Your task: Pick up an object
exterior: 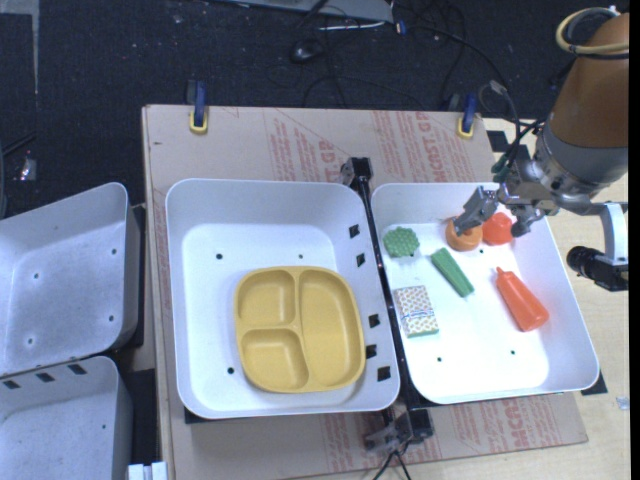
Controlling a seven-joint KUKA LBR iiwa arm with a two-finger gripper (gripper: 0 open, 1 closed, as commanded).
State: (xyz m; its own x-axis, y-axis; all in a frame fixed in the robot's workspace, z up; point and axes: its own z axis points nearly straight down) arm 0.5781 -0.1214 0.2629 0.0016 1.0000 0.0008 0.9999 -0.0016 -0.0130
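The right bin (520, 368) holds several small items. A small orange round piece (461, 236) and a red piece (497, 231) lie side by side near its back wall. My gripper (503, 215) hovers just over these two, its fingers (479, 207) spread open, one on each side of the red piece and not closed on it. Further forward lie a green stick (452, 272), an orange-red bottle shape (522, 300), a patterned rectangular pad (417, 310) and a green round piece (401, 241).
The left bin (200, 268) holds a yellow divided tray (300, 328). A black divider (375, 268) runs between the bins. Blue-and-yellow clamps (199, 108) pin the board at the back. Spare white bins (60, 278) sit off the bench at left.
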